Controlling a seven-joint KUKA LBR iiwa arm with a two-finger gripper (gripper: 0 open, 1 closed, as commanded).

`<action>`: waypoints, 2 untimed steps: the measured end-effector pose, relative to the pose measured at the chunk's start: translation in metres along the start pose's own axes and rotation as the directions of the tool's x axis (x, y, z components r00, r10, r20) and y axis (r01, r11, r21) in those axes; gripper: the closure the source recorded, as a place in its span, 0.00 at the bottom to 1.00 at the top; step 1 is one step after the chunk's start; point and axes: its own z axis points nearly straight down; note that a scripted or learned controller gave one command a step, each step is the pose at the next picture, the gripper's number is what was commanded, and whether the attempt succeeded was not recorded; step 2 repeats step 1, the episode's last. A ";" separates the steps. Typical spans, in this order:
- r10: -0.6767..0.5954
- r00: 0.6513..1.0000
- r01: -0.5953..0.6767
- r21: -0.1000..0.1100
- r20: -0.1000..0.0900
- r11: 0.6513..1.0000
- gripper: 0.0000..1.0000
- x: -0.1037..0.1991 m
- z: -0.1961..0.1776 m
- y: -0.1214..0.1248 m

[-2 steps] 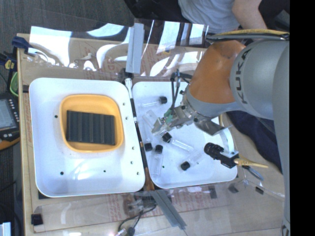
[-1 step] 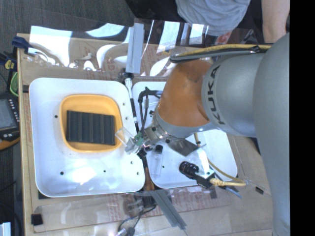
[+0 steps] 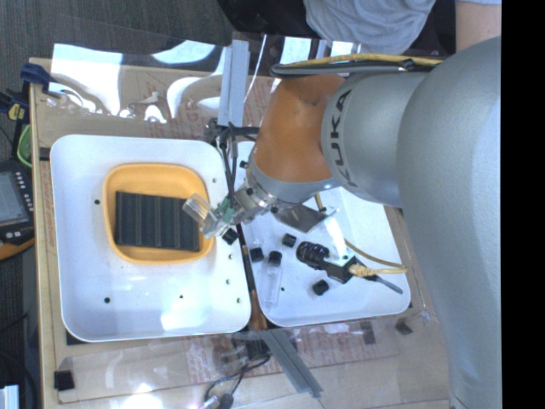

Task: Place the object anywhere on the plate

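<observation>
**Gripper at the plate's edge, clear object between its fingers**

Nearest the camera, at six o'clock, the wooden bench (image 3: 128, 369) shows its front edge, with a grey metal bracket (image 3: 289, 360) and some loose wiring lying on it. Above that sit the two shallow white bins. The left bin (image 3: 85, 296) carries a yellow plate (image 3: 153, 181) with a dark ribbed insert (image 3: 157, 220) in its middle. The right bin (image 3: 358, 309) holds scattered small black parts (image 3: 313, 254) and a yellow-tipped cable (image 3: 375, 269) toward four o'clock.

At the centre, over the wall shared by the bins, the gripper (image 3: 217, 216) reaches in from three o'clock. Its fingers stand narrowly parted and hold a small clear object (image 3: 197, 208), which hangs over the plate's three o'clock rim, just touching or just above the insert; which of these I cannot tell.

Behind it the grey arm (image 3: 409, 126) with its orange band (image 3: 294, 139) fills the two o'clock quarter. Farther off, at eleven o'clock, shiny clutter (image 3: 145, 105) lies on the bench's back strip. At twelve o'clock dark carpet (image 3: 128, 7) and a person in a grey shirt (image 3: 375, 2) stand beyond.
</observation>
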 end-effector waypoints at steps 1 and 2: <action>0.000 1.000 0.000 0.000 0.000 1.000 0.00 0.000 0.000 0.000; 0.000 1.000 0.000 0.000 0.000 1.000 0.00 0.000 0.000 0.000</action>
